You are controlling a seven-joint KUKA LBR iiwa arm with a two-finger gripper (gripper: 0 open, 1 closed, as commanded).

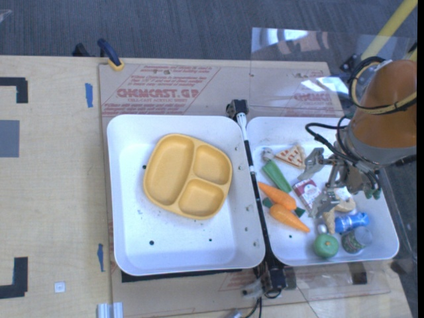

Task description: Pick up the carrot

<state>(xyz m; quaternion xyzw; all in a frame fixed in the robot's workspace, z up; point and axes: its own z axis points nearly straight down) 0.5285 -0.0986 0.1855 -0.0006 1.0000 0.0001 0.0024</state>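
Fingers: the metal fingers (329, 189) hang over the right bin, pointing down among the clutter; cannot tell whether they are apart or together, nor whether anything sits between them.
Arm: grey wrist with an orange band (387, 105), up and to the right of the fingers.
Just beside fingers: small red-and-white packet (307, 191), close on their left; blue crumpled wrapper (349, 222), just below and right.
Carrot: two orange tapered carrots lie left of the fingers, apart from them; the upper carrot (277, 194) and the lower carrot (289, 218) lie side by side, each slanting down to the right.
Further left: green pepper-like piece (275, 175), above the carrots; tan pizza-slice toy (290, 156), up and left of the fingers.
Below: round green apple-like toy (325, 245), near the bin's front wall.
Right bin: shallow white bin (384, 244), holding all of the above.
Left bin: shallow white bin (132, 197), well left of the fingers, holding a yellow three-compartment plate (187, 175).
Desk: pale wooden desk (50, 177) under both bins.
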